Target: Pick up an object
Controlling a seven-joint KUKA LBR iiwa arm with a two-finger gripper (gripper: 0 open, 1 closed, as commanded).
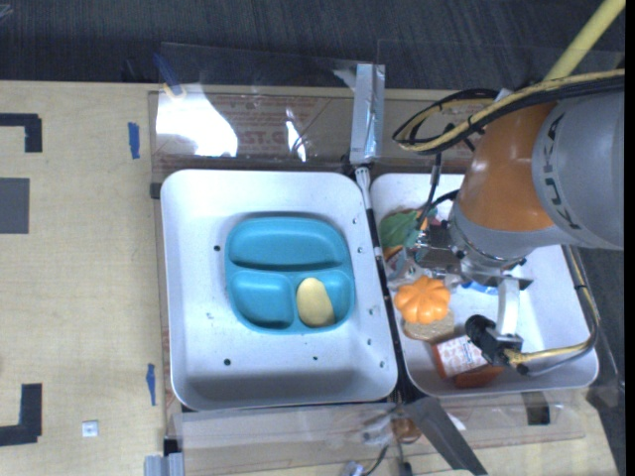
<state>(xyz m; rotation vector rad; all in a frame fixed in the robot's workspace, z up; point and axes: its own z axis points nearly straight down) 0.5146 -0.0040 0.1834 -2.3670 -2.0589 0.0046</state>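
Nearest the camera, in the right bin, a red packet is lying with its long axis running roughly left to right, tilted a little. Just behind it an orange toy pumpkin is sitting on something tan that I cannot make out. The gripper is hanging just above and behind the pumpkin, tucked under the wrist, so I cannot tell whether it is wide or narrow. I am taking the pumpkin as the likely target (it is the thing closest to the gripper). Being squat and round, it is offering no real long axis, and which way its stem is pointing is unclear. The risk lies in the crowding. Everything is bunching against the bin's left wall, so a descending gripper may be striking that wall or nudging the green thing farther back, and the rounded pumpkin may be squirting out of a pinch.
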